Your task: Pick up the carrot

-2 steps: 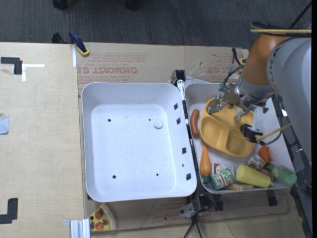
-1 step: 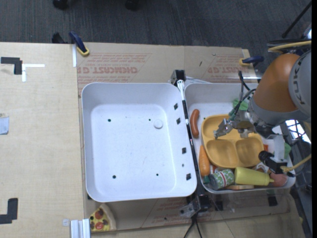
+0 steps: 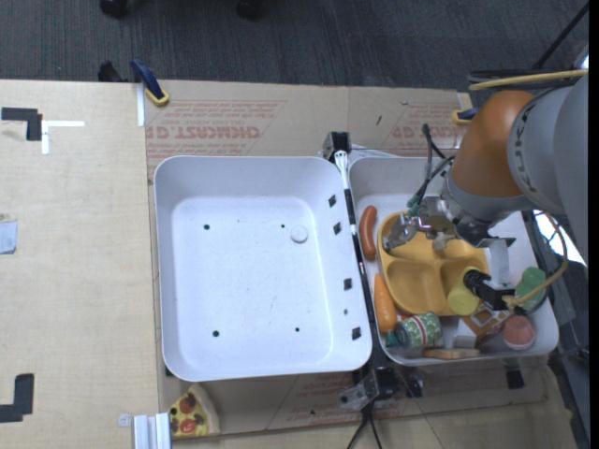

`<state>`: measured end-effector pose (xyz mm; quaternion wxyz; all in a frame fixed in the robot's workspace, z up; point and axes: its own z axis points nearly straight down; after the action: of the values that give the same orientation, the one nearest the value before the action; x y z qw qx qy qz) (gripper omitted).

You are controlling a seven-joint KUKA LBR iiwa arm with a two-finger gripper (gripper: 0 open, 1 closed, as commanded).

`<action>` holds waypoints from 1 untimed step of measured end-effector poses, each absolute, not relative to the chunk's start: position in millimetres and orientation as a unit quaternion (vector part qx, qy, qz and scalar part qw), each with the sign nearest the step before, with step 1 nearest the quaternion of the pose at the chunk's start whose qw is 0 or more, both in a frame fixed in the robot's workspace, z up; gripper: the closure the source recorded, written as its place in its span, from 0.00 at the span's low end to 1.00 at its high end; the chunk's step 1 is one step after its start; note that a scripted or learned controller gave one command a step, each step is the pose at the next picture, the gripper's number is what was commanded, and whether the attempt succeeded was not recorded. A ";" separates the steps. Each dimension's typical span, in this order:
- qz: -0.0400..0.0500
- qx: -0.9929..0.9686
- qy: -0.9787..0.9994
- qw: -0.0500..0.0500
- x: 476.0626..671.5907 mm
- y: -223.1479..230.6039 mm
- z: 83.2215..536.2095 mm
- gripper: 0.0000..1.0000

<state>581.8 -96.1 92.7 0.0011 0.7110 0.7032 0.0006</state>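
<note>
The carrot (image 3: pixel 384 309), orange and elongated, lies along the left wall of the right bin (image 3: pixel 535 251), near its front corner. My gripper (image 3: pixel 401 233) hangs low over the back-left part of that bin, above the rim of a yellow dish (image 3: pixel 423 286). It sits well behind the carrot and apart from it. The grey arm with its orange band (image 3: pixel 491 143) covers the bin's back right.
A reddish sausage (image 3: pixel 369 230) lies by the left wall just left of the gripper. A green can (image 3: pixel 418 329), a yellow-green fruit (image 3: pixel 461 300), a red fruit (image 3: pixel 518 331) and a green item (image 3: pixel 532 282) crowd the front. The left bin (image 3: pixel 178 279) holds a small white disc (image 3: pixel 299 235).
</note>
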 end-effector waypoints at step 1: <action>-0.004 0.677 0.736 -0.008 654.7 -163.6 91.9 0.00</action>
<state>654.7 -163.6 91.9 -0.0084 0.6773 0.7357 -0.0037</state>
